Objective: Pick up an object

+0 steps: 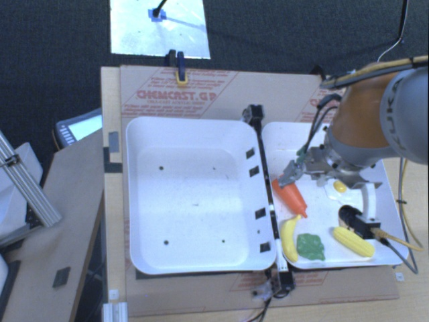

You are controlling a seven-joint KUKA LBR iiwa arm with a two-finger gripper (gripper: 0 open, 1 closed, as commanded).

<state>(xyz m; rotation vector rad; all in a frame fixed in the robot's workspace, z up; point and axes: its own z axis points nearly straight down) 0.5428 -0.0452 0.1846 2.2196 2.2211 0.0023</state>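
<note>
Several toys lie in the right bin (pixel 281 134): a carrot (pixel 292 196), banana (pixel 289 239) and corn cob (pixel 354 241). The gripper (pixel 289 174) hovers just above the carrot; I cannot tell its finger spread. Next comes lowering and closing.

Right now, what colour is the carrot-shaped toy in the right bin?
Orange, clearest in the camera view.

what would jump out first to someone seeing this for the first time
The grey arm with its orange band reaches in from the right over the right bin, its hand low above an orange carrot. The bright toys at that bin's near end catch the eye next: a banana, a green leafy piece and a yellow corn cob. The left bin is a broad white expanse beside them.
</note>
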